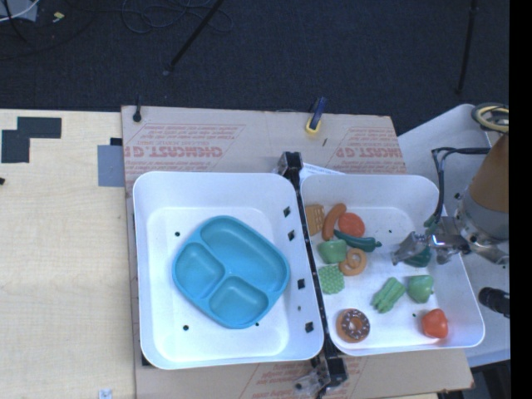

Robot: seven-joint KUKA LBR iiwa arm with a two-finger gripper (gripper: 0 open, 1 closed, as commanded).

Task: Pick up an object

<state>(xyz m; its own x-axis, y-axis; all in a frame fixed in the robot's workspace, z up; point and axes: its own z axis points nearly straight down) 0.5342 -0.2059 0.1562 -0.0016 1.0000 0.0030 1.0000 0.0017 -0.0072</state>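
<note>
Gripper [413, 250]: you cannot tell whether its jaws are spread or closed; a teal piece [420, 258] blurs against them. Right bin [378, 189]: green pepper [421, 287] just below the jaws, tomato [435, 323] further below, doughnut [354, 326] lower left. Left bin [150, 223]: blue divided plate [230, 270].

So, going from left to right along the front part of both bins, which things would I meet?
Blue divided plate → chocolate donut → green pepper → red tomato.
</note>
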